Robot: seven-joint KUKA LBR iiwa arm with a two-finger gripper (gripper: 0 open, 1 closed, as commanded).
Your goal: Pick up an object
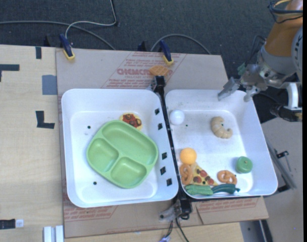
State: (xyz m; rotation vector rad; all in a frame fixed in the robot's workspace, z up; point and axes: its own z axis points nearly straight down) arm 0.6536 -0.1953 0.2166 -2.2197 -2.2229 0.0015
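1. Spread and holding nothing, the gripper (236, 91) hangs over the far right corner of the right bin (258, 119), its two grey fingers (225, 92) splayed apart above the rim.
2. Behind it the grey arm (282, 44) with its orange band comes in from the right, above the bench edge.
3. Nearest the open fingers, on the bin floor, lies a pale tan curled piece (221, 127), shaped like a shrimp or a croissant, well clear of the walls.
4. Over by the bin's left wall sits a small white ball (177, 117), and further toward the near side an orange ball (188, 156).
5. Just below the orange ball a toy pizza slice (195, 175) lies flat, dotted red and dark, touching or nearly touching a green pod-like thing (210, 189) along the near wall.
6. Beside these are a small brown pretzel (226, 176) and a round green piece (244, 164) near the right wall.
7. Next door, the left bin (72, 135) carries a light green divided plate (123, 154), three compartments, set at a slant.
8. Peeking out at that plate's far edge is a small yellow and red piece (131, 119).
9. Both bins sit on a cardboard sheet (108, 69) held by blue and yellow clamps (66, 47) at the far edge.
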